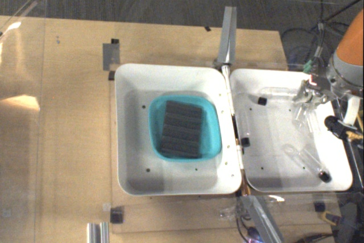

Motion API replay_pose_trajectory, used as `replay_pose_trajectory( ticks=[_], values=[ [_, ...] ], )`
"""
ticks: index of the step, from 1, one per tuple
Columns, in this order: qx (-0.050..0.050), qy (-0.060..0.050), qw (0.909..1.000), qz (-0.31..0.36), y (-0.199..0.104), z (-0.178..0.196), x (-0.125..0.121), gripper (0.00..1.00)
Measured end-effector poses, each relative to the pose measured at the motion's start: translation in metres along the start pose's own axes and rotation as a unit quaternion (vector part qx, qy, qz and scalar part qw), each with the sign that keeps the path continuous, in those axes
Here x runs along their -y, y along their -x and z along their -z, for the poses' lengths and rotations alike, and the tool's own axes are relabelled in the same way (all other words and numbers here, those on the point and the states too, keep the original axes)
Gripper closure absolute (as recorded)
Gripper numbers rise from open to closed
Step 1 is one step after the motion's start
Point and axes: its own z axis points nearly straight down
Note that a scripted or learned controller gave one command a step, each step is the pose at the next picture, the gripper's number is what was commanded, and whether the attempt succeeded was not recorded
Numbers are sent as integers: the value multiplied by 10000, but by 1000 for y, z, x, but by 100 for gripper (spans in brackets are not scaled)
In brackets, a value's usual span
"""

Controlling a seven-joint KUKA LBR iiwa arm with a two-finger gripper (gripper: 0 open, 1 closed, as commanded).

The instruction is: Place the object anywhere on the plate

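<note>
On plate (211,132) (left bin (128,122)): dark block (182,128)

Grey arm (348,74), orange band above wrist, metal hand (310,94) w/ clear fingers.

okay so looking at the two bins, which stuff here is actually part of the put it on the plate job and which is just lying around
Part of the job:
- teal square plastic plate, in the left bin
- dark grey ridged rectangular block, lying on that plate
- the arm's gripper, over the right bin

Just lying about:
- clear plastic tubes with black caps, in the right white bin
- left white bin
- wooden bench
</note>
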Motion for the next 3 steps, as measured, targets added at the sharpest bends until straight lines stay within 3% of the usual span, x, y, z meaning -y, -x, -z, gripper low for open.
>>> replay_pose_trajectory(
  ticks=[1,2,3],
  values=[
    [-9,-20,10000,95,-71,-38,48,100],
    [-17,-10,9948,1015,-130,11,99,100],
    [-17,-9,9948,1014,-130,11,99,0]
  ],
)
